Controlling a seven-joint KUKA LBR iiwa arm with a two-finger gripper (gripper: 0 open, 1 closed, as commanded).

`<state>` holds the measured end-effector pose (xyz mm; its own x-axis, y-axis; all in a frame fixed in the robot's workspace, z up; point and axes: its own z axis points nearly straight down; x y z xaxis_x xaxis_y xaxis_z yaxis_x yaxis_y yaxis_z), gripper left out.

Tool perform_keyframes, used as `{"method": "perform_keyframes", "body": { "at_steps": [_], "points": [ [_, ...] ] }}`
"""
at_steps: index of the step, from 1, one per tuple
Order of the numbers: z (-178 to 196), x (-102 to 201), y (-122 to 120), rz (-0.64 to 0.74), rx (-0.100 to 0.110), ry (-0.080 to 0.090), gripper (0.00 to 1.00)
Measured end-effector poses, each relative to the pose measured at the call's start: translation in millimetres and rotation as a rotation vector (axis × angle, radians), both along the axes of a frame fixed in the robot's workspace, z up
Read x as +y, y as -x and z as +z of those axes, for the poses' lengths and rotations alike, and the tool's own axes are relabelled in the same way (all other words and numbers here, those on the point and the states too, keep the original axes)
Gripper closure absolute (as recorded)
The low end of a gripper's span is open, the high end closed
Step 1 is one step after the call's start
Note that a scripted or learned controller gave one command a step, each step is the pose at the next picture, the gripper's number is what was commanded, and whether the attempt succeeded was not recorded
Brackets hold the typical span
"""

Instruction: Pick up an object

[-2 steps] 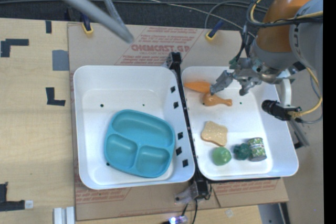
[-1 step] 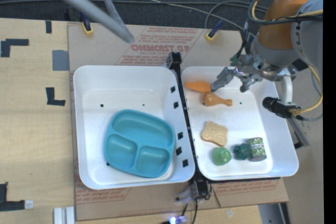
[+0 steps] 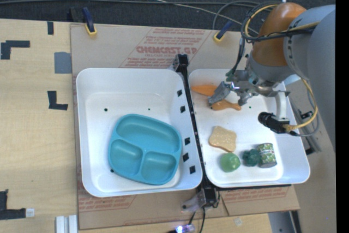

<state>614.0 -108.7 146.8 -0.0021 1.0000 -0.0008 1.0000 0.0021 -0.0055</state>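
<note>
nearest the camera, in the right bin (image 3: pixel 294 174): green ball (image 3: pixel 230 162), dark green lump (image 3: pixel 251 157) and small printed can (image 3: pixel 266 154) in a row along the front, touching or nearly so; tan bread slice (image 3: pixel 222 138) just behind the ball, standing apart on bare floor. in the left bin (image 3: pixel 92 117): teal divided tray (image 3: pixel 145 148), lying flat, toward the front. further back in the right bin: two orange pieces, orange carrot (image 3: pixel 204 89) close to the divider (image 3: pixel 188 117) and orange wedge (image 3: pixel 226 106) just beside it. directly over the wedge: gripper (image 3: pixel 231 94), fingers spread apart, one dark finger to each side, nothing seen clamped between them. contact with the wedge not confirmed; tips appear at or just above it. judged as the approach stage, grasp not yet made. recommended for a sound pick: centre the jaws on the wedge alone, keep the near finger off the carrot, descend until the tips straddle the piece down at floor level, then close and lift straight up. risk noted: low flat piece, liable to slide or squirt out under uneven closing; carrot near enough to be nudged. behind all: grey arm with orange band (image 3: pixel 278 24), cables looped above the wrist.
</note>
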Motion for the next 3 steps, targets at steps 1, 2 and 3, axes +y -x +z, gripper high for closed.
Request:
{"method": "perform_keyframes", "body": {
  "at_steps": [1,2,3],
  "points": [
    [-60,-5,8,-0.001,0.001,0.0,0.0],
    [-61,-5,8,0.0,-0.006,0.0,0.0],
    [-51,-4,8,0.001,-0.007,0.0,1.0]
  ]
}}
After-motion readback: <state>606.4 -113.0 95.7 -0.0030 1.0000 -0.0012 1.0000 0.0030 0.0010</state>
